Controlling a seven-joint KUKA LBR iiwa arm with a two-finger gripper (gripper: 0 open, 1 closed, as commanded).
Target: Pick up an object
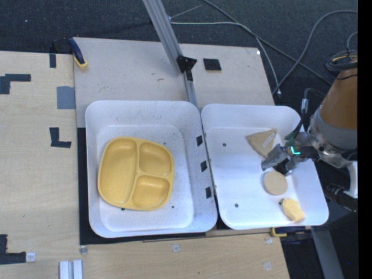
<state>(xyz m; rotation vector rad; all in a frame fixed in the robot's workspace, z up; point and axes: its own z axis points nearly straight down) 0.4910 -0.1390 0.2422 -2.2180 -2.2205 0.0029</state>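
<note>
The right bin [244, 214] holds three small objects. A tan wedge-shaped piece [260, 140] lies near its upper right. A round beige disc [275, 183] rests below it, and a small yellow lump [292, 210] sits near the bin's lower right corner. My gripper [278, 159] reaches in from the right and hangs between the wedge and the disc, just above the disc. Its dark fingers look spread, with nothing between them.
The left bin [99, 118] carries a yellow divided plate [135, 172]. A slanted metal pole [165, 31] stands behind the bins. Cables run across the dark floor at the top right. A blue and yellow clamp [77, 53] sits on the bench's far left corner.
</note>
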